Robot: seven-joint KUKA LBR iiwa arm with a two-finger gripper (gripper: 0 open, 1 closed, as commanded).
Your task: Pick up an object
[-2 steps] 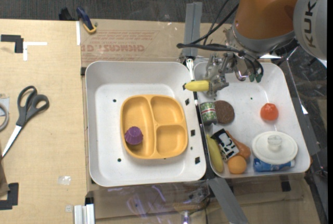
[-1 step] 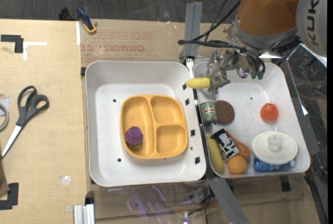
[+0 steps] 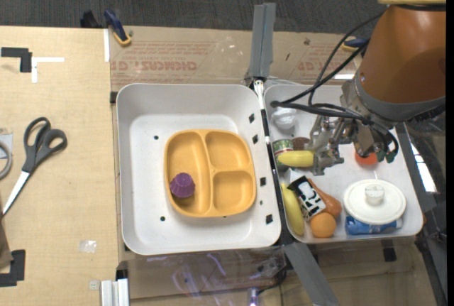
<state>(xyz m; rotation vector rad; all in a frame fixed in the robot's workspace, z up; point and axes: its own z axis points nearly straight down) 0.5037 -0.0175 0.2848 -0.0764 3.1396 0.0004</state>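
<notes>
The end effector point(image 3: 328, 148) hangs low in the right bin point(image 3: 411, 170), and whether it is released or clenched I cannot tell; nothing can be seen gripped in it. Just to its left, close to touching, lies a short banana point(image 3: 296, 158), the likeliest object to pick. Its long axis runs left to right, roughly level across the camera view, one tip pointing in toward the end effector and the other toward the wall shared with the left bin point(image 3: 135, 177).

The main risk, as I judge it, is crowding. A green-labelled can point(image 3: 282, 146) sits right behind the banana, and below the end effector lie a black-and-white packet point(image 3: 306, 196), a second banana point(image 3: 291, 208) and an orange point(image 3: 323, 225). A closing stroke along the banana's length rather than across it would likely push it away or snag a neighbour instead
</notes>
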